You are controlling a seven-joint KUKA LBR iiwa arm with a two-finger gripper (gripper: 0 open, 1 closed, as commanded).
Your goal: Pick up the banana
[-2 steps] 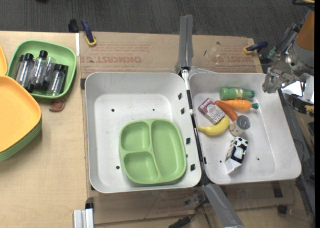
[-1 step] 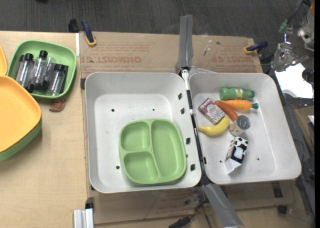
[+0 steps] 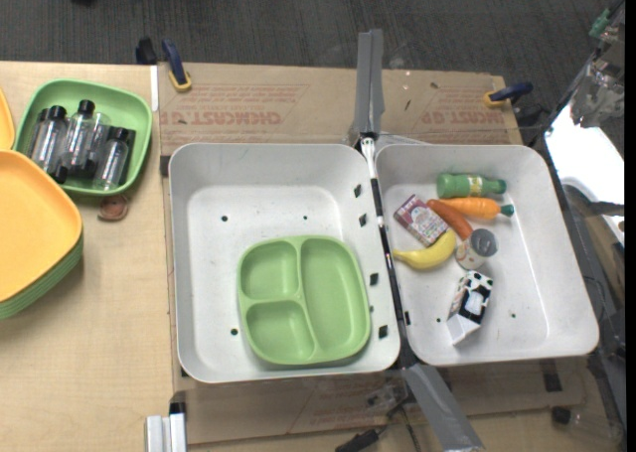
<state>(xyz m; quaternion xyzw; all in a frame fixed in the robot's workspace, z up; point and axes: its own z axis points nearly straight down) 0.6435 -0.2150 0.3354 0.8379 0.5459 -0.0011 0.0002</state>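
A yellow banana point(image 3: 427, 254) lies in the right bin point(image 3: 537, 331), near its left wall. It touches a small purple-and-white packet point(image 3: 420, 220) above it and sits beside a grey round can point(image 3: 482, 243). An orange carrot point(image 3: 469, 209) and a green bottle point(image 3: 470, 185) lie just beyond.
A black-and-white carton point(image 3: 471, 303) lies below the banana. The left bin point(image 3: 199, 241) holds a green divided tray point(image 3: 303, 298). On the bench at left stand a green dish of vials point(image 3: 84, 137) and stacked orange plates point(image 3: 35, 231). Clamps point(image 3: 177, 68) hold the cardboard.
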